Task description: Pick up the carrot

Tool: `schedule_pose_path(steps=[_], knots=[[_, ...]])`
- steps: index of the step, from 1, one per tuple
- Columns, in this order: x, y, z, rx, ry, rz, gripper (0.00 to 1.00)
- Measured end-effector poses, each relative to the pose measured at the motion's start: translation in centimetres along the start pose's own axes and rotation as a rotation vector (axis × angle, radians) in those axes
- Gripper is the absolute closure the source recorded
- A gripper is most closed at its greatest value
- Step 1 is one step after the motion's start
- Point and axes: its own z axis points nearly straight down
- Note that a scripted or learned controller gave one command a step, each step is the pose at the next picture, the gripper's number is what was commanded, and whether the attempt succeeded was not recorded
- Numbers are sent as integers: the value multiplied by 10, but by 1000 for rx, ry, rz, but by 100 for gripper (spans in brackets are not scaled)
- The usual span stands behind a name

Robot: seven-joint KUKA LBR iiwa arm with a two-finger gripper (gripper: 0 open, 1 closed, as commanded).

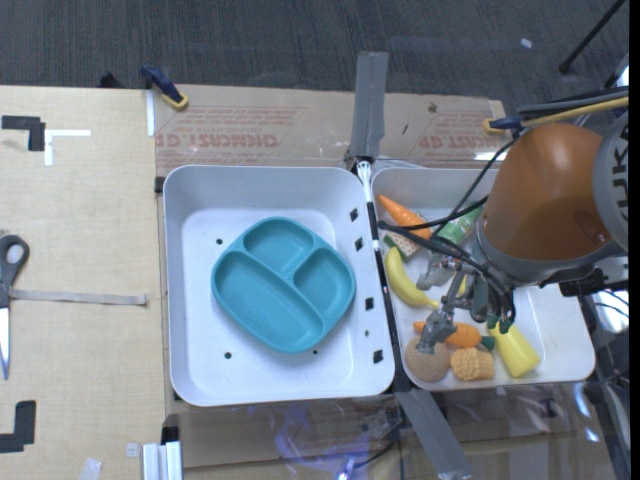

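Orange, tapered toy carrot (402,211): lies in the back-left corner of the right-hand shallow white bin (560,368), near a curved yellow plastic banana (405,278).
Two-finger grey gripper (437,330): low over the bin's front, above a round tan item (428,364), just beside a small orange piece with a green end (464,337). Cannot tell whether it is open or closed.
Step, as judged: approach, with nothing seen held.
Next move: settle which orange item is the target, centre over it, and descend.
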Motion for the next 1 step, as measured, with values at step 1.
schedule_pose_path(steps=[1], knots=[[-106,55,0,0,0,-58,0]])
